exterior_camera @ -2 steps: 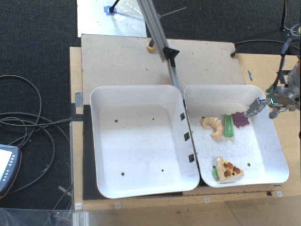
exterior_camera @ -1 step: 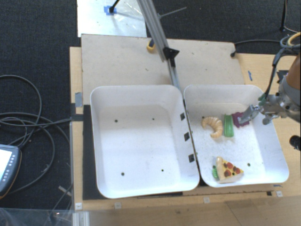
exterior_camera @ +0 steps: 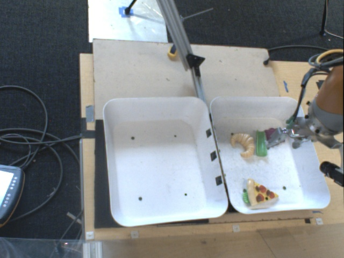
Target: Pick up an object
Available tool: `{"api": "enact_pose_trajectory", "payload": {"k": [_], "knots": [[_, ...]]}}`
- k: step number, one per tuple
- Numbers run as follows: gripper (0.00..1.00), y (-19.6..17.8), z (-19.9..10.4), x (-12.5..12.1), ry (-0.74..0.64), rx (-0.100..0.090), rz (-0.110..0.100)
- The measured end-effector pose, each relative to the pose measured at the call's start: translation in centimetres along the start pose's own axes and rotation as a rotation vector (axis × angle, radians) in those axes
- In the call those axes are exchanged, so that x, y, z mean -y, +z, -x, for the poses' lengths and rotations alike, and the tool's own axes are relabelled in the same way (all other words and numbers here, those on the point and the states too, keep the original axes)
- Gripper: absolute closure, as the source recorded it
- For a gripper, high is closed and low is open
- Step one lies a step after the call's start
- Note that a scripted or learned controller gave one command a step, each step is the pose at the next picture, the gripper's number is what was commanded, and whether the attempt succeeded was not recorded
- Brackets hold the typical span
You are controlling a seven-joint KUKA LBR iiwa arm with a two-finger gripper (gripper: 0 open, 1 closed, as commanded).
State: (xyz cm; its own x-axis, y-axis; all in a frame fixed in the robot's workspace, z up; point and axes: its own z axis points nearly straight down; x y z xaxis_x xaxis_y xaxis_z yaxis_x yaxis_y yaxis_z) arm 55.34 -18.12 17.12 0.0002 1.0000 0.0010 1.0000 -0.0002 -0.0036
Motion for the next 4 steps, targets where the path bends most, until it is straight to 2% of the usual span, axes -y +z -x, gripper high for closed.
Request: {"api": "enact_pose_trajectory", "payload": {"k": [1, 2, 3, 4], "knots": [[0.00, 4.3, -0.2, 0.4, 0.000, 0.000, 0.001], [1.00, 2.9, -0.1, 0.2, 0.000, 0.002, 0.008], [1.00, -1.5, 0.4, 0.2, -0.002, 0.003, 0.010], [1.00, -6.3, -0.4, 0.1, -0.006, 0.003, 0.011]]}}
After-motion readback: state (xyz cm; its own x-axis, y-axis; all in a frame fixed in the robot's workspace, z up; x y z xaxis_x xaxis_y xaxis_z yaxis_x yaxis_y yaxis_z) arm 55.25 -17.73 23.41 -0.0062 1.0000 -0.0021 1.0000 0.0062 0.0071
